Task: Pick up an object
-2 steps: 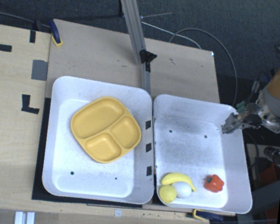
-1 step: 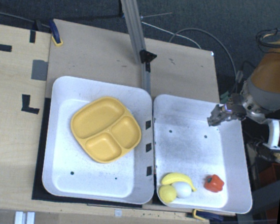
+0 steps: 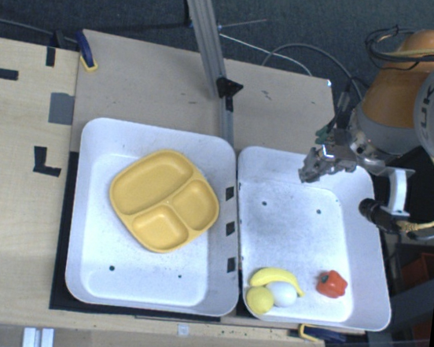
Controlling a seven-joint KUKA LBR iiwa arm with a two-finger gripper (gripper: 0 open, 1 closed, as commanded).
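Note:
In the right bin (image 3: 306,220) a yellow banana (image 3: 276,277), a yellow lemon-like fruit (image 3: 260,299) and a white egg-like object (image 3: 285,294) lie bunched at the near left corner. A red pepper-like toy (image 3: 332,284) sits a little to their right. My gripper (image 3: 311,172) hangs over the far edge of the right bin, well away from these objects, with nothing seen between its fingers. A yellow divided plate (image 3: 164,200) lies in the left bin (image 3: 95,192).
A grey metal pole (image 3: 208,33) slants down to the gap between the bins at the far side. Cables trail on the bench behind the right bin. The arm's orange band (image 3: 403,82) sits at the upper right.

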